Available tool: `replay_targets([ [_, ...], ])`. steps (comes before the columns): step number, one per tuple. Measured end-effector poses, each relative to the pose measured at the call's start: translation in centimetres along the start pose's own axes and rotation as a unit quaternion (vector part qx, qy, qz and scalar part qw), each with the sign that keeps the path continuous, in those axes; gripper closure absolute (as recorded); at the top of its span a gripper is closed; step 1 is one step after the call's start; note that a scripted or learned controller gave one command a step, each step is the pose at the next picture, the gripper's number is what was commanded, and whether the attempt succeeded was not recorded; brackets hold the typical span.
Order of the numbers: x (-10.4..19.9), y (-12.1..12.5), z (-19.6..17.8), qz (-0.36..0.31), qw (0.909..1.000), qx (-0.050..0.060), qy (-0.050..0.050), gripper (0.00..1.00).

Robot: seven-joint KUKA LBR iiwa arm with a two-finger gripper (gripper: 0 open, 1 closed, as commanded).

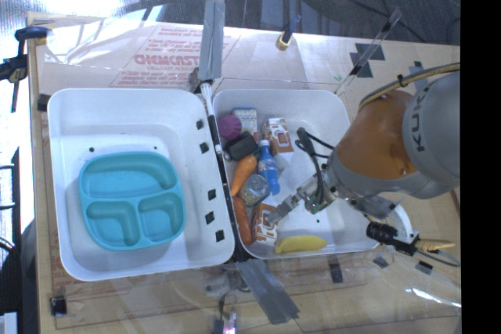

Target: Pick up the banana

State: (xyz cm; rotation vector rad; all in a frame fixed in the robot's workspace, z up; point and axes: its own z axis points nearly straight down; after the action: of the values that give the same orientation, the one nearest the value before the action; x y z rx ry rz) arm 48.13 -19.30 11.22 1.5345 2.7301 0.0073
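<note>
Looking down at a slant from the camera view: small yellow curved banana [300,244] lies flat near the front wall of the right shallow white bin [338,107], just beside a small printed snack carton [266,222] on its left. The grey arm with the orange band [376,149] reaches in from the right; the gripper [311,198] hovers over the bin floor above and slightly right of the banana, apart from it. Nothing sits between its tips; whether they're spread or closed I cannot tell.

Other clutter runs up the bin's left side: orange carrot [242,174], blue plastic bottle [268,167], purple round thing [229,125], dark block [241,145], another printed carton [279,136]. The left white bin [63,113] holds a turquoise divided tray [129,199]. Both bins rest on the wooden bench [329,59].

Handling guess: the banana looks light, probably a toy, smooth and a bit slippery, stiff enough to pinch. Best hold is across the thick middle, fingers straddling the short width, since the ends taper and would slide out. The front wall and the carton close by leave little room, so a straight-down approach seems safest.
</note>
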Motion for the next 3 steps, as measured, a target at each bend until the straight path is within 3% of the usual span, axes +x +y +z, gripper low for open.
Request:
replay_targets([
  [1, 1.7, 0.8, -9.8, 0.000, 1.0000, 0.006, 0.004, 0.00],
  [2, -1.0, -1.1, 0.7, -0.078, 0.9969, 0.005, 0.004, 0.00],
  [3, -2.3, 0.1, -9.8, -0.135, 0.9908, 0.005, 0.004, 0.00],
])
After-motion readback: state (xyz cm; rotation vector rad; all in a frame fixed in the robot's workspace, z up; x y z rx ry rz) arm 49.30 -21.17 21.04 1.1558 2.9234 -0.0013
